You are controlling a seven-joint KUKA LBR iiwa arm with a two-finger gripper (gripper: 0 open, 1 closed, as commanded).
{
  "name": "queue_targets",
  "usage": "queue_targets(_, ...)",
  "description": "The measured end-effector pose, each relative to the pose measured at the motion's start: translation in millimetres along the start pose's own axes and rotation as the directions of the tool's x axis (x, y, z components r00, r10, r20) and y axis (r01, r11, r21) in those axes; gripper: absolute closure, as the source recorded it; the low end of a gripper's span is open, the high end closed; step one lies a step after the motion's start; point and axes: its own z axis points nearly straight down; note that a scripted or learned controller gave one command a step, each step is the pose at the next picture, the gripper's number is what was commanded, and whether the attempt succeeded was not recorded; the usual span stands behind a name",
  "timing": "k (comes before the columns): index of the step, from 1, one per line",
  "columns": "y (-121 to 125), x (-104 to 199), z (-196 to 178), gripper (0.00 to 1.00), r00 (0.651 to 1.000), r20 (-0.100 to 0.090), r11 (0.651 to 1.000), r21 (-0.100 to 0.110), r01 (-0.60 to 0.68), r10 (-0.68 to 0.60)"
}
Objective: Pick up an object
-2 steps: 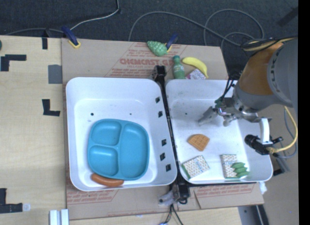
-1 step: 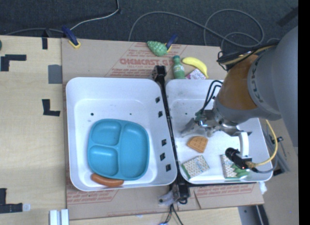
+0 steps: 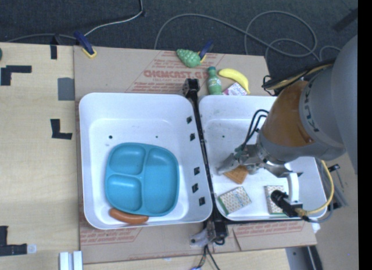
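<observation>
In the right bin [image 3: 232, 115], near its middle, a small tan wedge-shaped object [image 3: 236, 175] lies on the white floor, with the gripper [image 3: 231, 165] right over it; whether the claw is clenched or released I cannot tell. Just below sits a patterned packet [image 3: 234, 199]. The left bin [image 3: 93, 112] carries a blue divided plate [image 3: 142, 178] and an orange sausage [image 3: 128, 216].

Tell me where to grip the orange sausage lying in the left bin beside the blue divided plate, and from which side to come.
Grip the orange sausage at its middle, coming straight down with the fingers across its narrow width. It lies flat and long along the near wall of the left white bin, close against the blue divided plate, so a sideways approach looks blocked; the space on either side looks tight.
</observation>
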Motion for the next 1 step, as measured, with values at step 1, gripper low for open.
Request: queue_targets(1,0.0,0.1,-9.0,1.00,1.000,0.000,1.000,0.001,0.000,0.000)
